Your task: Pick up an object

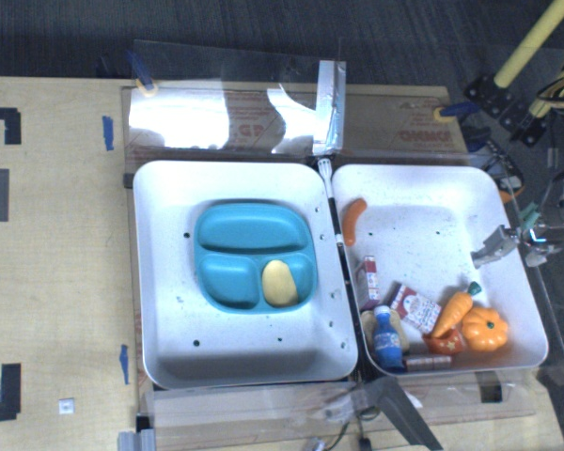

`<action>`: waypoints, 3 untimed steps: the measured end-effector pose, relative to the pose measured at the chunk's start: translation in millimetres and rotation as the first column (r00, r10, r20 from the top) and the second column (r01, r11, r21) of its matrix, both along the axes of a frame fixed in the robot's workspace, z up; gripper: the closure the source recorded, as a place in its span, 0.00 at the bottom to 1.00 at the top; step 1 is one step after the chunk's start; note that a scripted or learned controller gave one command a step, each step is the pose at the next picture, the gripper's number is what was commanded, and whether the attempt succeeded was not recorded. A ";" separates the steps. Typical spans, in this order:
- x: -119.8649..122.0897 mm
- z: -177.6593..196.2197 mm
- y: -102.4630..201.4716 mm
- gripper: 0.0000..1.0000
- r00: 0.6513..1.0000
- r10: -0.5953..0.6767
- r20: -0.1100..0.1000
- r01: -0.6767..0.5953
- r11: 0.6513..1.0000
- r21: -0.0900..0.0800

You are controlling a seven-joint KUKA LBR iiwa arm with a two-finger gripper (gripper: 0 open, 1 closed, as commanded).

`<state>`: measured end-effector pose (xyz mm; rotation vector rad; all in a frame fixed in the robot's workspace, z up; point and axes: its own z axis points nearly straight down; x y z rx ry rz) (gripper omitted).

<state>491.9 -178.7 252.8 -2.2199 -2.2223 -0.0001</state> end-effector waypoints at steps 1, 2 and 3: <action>-7.8 -152.4 -7.7 0.00 1.000 -0.012 0.014 0.012 1.000 -0.004; -7.4 -143.9 -7.4 1.00 1.000 -0.012 0.016 0.012 1.000 -0.005; 23.7 -61.7 48.7 1.00 1.000 0.021 0.006 -0.021 1.000 0.000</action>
